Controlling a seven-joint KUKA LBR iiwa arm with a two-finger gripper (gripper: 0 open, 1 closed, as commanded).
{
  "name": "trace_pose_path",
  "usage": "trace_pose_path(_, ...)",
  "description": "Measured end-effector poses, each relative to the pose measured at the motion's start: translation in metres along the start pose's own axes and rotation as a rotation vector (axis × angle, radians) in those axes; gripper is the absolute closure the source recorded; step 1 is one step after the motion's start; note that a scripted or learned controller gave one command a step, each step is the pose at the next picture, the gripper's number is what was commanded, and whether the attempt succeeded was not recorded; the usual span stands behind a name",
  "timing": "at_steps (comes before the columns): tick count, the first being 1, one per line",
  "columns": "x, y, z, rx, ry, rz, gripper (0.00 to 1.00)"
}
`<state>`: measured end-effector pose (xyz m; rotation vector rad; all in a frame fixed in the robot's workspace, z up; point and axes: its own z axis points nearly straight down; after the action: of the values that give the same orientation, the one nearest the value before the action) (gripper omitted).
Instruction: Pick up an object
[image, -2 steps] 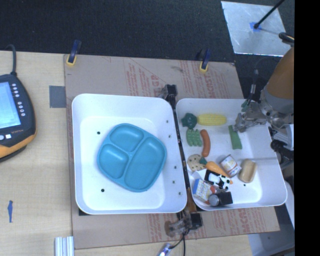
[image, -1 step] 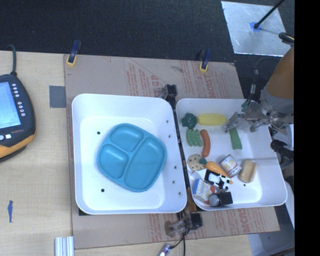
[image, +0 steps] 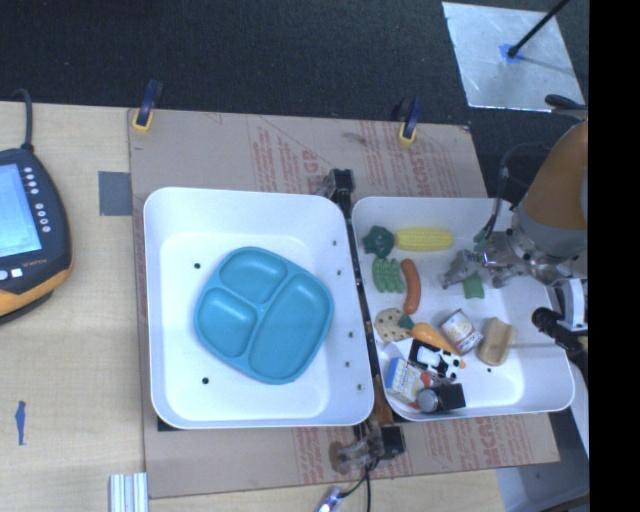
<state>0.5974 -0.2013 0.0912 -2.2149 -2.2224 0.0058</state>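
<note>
The right bin (image: 530, 385) holds several toy foods: a yellow corn cob (image: 424, 239), a dark green leafy piece (image: 378, 240), a green pickle (image: 387, 274), a red sausage (image: 410, 286), a cookie (image: 390, 324), a carrot (image: 432, 335), a small can (image: 458, 329) and a bread piece (image: 495, 341). My gripper (image: 468, 270) hangs low over the bin's upper right part. A small green block (image: 473, 289) lies right under its tip. Whether the block is touched I cannot tell.
The left bin (image: 170, 400) holds a blue divided plate (image: 264, 313). A black and orange pendant (image: 25, 235) lies at the bench's left edge. Clamps (image: 146, 105) (image: 407, 118) pin the cardboard at the back. Packets and dark bits (image: 425, 380) crowd the right bin's front.
</note>
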Motion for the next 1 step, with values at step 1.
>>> trace_pose_path(1, -0.0011, 0.0003, -0.0109, 0.001, -0.001, -0.001, 1.0)
